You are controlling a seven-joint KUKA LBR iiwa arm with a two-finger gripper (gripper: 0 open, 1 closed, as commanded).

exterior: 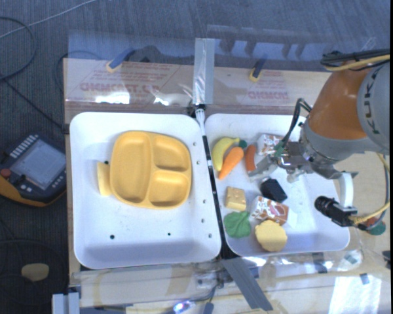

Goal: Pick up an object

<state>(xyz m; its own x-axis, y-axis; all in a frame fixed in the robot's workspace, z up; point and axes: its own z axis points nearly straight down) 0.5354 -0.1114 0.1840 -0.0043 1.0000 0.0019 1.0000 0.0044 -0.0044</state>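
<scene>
The tool is hanging low in the right bin, its grip state impossible to tell. A black block is lying just below it, nearest of all.

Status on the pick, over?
End effector low in right bin, over the toy pile; grip unclear. Black block directly beneath, nothing seen held. Carrot and patterned packet crowd close.
</scene>
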